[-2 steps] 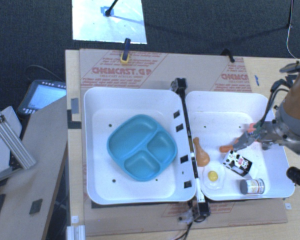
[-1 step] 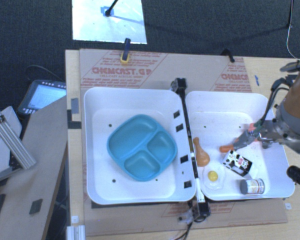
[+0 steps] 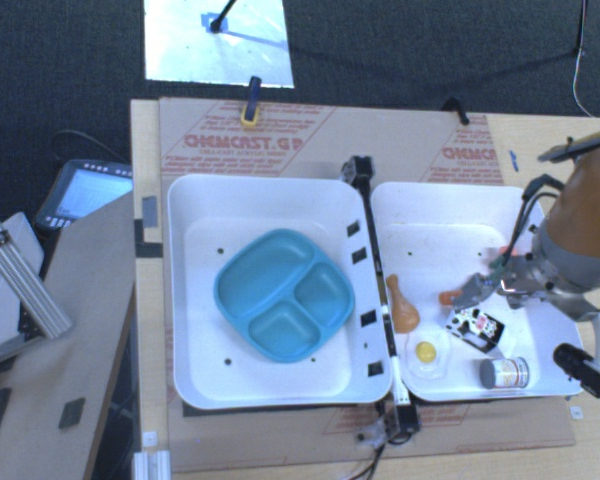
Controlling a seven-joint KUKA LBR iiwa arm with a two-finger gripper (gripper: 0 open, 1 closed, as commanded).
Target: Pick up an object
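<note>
Nearest the camera, below and right of the gripper, a small grey-and-white cylindrical can lies on its side in the right white bin. Just under the gripper sits a black-and-white patterned block; down and left of it lies a white fried-egg toy with yellow yolk. Left of the gripper rests an orange pear-shaped plastic piece; a small orange bit lies just beside it. Whether the jaws are open or closed cannot be told, nor whether they grip anything. Well to the left, a blue three-compartment plastic tray lies in the left white bin.
</note>
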